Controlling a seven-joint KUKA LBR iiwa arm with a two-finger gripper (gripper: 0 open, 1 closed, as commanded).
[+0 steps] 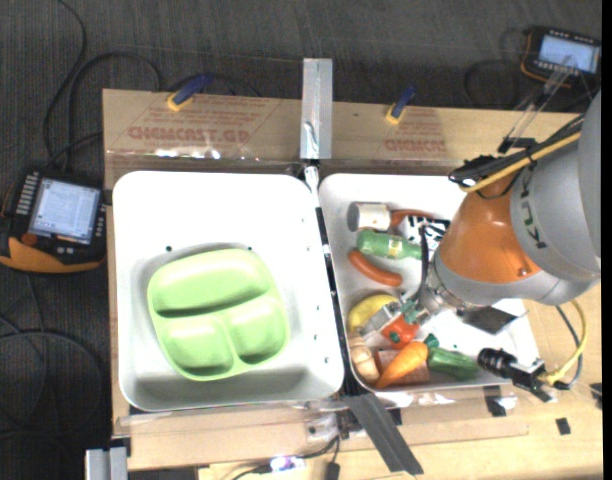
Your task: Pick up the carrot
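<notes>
Dark carpet-like floor (236, 28), cables (66, 58), brown bench (236, 128).

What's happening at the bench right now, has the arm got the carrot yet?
Not that the view shows. The arm reaches in over the right bin, its end effector low among the toy food. The carrot lies at the bin's front edge, just below the end effector, beside a green bottle and a yellow lemon-like piece. A sausage lies further back. The left bin holds a green divided plate.

2 white bins (214, 183), 1 green tray (218, 311), 1 carrot (404, 363), 2 green bottles (389, 247), 1 sausage (373, 267).
</notes>
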